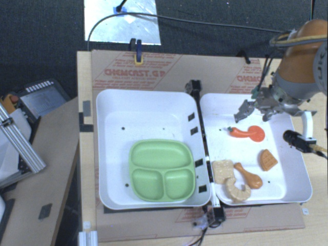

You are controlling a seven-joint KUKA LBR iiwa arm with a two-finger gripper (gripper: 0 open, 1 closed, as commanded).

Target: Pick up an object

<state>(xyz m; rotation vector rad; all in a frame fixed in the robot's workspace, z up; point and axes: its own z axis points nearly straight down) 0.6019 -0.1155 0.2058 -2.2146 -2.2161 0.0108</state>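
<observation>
Camera view: gripper (pixel 254 111) over right bin (pixel 294 188) far edge, fingers spread, holding nothing; orange toy (pixel 249 133) just below; open floor toward left wall.

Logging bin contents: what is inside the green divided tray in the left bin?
The green tray lies in the left bin; all three compartments show bare. Whatever is beneath the tray is covered.

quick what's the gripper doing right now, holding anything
Gripper: jaws open, holding nothing, hovering in the right bin just above the orange spoon-shaped toy.
</observation>
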